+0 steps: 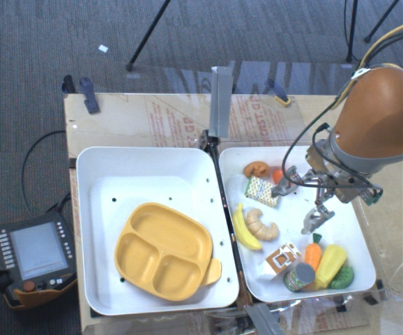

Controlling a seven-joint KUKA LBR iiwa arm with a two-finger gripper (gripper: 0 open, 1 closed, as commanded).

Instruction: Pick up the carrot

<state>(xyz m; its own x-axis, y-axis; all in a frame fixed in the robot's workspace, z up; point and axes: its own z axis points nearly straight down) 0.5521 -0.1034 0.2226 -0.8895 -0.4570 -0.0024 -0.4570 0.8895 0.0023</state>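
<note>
Spread apart and gripping nothing, the claw (305,199) hangs over the right bin (365,246), one finger (287,182) near the small patterned packet (261,190) and the other finger (318,218) just above the carrot (313,255). That carrot lies in the near part of the right bin, between a little white carton (282,259) and a yellow corn cob (330,264), with a tin can (298,277) just below it. Left of the carrot I see a croissant (262,222) and a banana (244,227).

Robot lab, teach pendant (33,257) on carpet, tripod legs (153,26), bench bins (90,187)
</note>
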